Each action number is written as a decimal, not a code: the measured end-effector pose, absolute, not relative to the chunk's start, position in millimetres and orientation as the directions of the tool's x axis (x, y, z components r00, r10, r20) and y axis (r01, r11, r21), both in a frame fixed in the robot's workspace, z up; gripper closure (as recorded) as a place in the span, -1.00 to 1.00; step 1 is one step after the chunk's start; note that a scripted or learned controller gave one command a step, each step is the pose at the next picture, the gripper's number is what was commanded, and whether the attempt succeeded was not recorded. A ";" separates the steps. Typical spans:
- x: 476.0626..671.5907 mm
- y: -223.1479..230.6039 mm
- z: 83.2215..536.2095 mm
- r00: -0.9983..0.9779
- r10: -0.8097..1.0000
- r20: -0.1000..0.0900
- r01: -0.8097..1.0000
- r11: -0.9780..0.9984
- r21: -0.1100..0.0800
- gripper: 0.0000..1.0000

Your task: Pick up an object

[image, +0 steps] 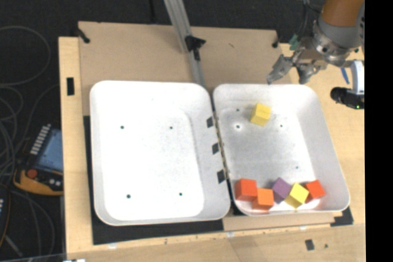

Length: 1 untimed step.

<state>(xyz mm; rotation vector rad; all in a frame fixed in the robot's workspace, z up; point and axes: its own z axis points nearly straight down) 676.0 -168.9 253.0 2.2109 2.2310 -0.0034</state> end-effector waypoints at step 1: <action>665.0 -148.6 93.3 -0.005 1.000 -0.002 1.000 0.005 -0.002 -1.00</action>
